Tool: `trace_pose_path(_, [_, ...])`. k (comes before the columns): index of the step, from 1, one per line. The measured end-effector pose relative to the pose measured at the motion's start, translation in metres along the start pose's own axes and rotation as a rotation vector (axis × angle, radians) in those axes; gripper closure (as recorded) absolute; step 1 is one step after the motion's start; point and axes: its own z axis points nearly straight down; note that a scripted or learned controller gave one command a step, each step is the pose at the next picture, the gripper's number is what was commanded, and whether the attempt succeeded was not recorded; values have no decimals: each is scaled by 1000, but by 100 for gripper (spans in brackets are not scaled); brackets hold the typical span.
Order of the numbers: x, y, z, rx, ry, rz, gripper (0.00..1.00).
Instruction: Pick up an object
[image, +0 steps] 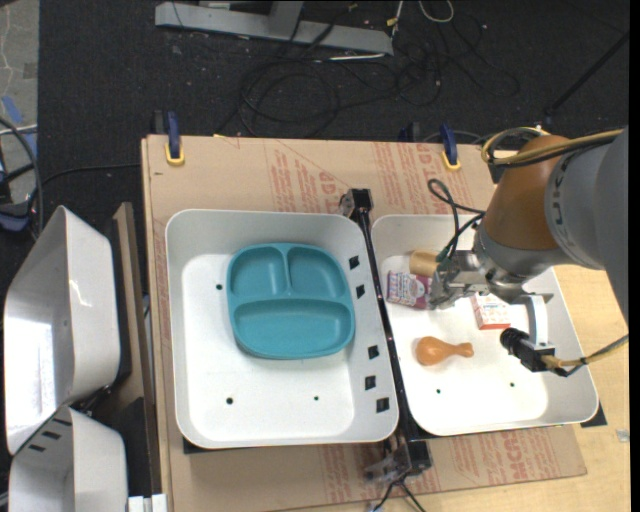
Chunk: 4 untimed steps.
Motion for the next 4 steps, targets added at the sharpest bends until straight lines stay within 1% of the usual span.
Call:
trace_pose_path(1, [-1, -3, -44, 7, -2, -2, 100])
trace_pose_path(2, [-4, -11, -93, 6, -2, 1, 100])
trace_pose_path(3, [-4, -10, -110, 9, -2, -3, 100])
trace_pose_path(4, [40, -19, -105, 13, 0, -7, 100])
